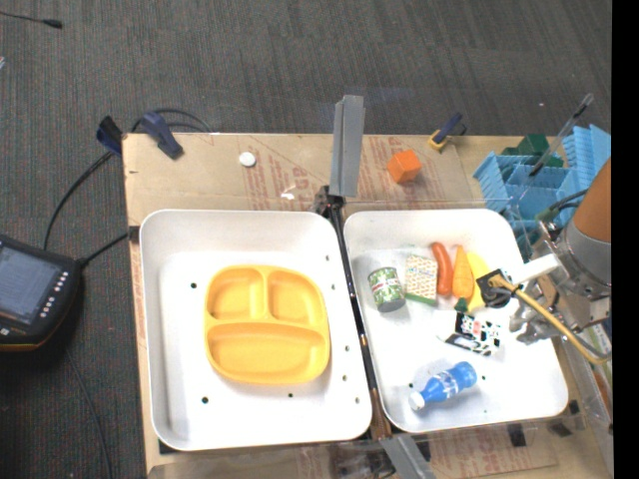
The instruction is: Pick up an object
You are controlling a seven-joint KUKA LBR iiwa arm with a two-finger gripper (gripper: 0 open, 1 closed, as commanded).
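Nearest, low in the right bin (539, 395): blue bottle (445, 384), long axis running lower-left to upper-right, open floor around it. Gripper (527, 319) at the bin's right edge, open or closed I cannot tell; bottle lies down-left of it, the black-and-white card (476, 331) just left and closer. Farther up: can (384, 288), carrots (451, 268) clustered; left bin holds a yellow tray (268, 324).

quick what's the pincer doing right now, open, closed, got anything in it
Pincer: cannot be told; it sits at the right edge of the right white bin, next to the small black-and-white patterned card.
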